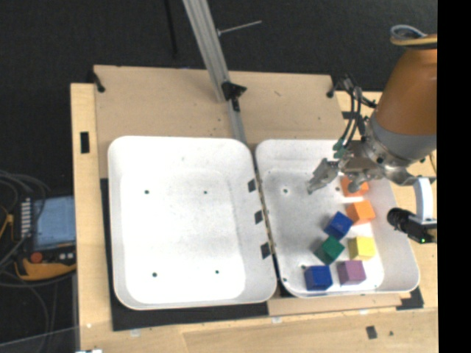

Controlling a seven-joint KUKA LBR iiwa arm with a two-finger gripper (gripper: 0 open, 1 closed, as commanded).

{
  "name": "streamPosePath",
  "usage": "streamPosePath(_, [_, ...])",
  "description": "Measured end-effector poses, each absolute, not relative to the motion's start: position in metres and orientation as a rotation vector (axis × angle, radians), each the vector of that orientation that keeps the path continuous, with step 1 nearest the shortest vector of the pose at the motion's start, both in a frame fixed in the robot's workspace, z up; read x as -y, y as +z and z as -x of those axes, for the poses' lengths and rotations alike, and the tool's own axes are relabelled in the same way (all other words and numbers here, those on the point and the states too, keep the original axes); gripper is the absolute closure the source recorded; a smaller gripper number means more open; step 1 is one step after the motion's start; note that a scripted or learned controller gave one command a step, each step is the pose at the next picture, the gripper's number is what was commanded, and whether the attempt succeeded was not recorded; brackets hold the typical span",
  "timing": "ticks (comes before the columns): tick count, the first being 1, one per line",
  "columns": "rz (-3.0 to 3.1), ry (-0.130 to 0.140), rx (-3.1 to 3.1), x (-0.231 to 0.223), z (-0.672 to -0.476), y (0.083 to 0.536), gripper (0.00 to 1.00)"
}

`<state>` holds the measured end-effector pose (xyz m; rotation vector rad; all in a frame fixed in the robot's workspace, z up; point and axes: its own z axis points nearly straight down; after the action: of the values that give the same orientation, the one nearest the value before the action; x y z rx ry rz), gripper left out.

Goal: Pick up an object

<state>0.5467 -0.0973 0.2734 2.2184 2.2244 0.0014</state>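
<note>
Blocks lie in the right bin [294, 197]: two blue [338, 224] [318, 278], one green [331, 250], one yellow [361, 248], one purple [352, 272] and two orange [360, 211] [353, 186], with the gripper [340, 178] above them, fingers spread and holding nothing, beside the left bin [125, 197].

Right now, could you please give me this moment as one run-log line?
arm: over right bin | hand: above bin floor, near orange block | blocks: clustered in the right bin's near right part | left bin: no blocks
</note>
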Motion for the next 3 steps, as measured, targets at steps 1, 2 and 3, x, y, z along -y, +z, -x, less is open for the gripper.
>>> streamPosePath(1, [-2.222,0.002,-2.220,0.098,-0.547,0.273,0.00])
streamPosePath(2, [-2.225,-0.007,-2.221,0.110,-0.548,0.221,0.00])
streamPosePath(3, [-2.225,-0.007,-2.221,0.119,-0.540,0.168,0.00])
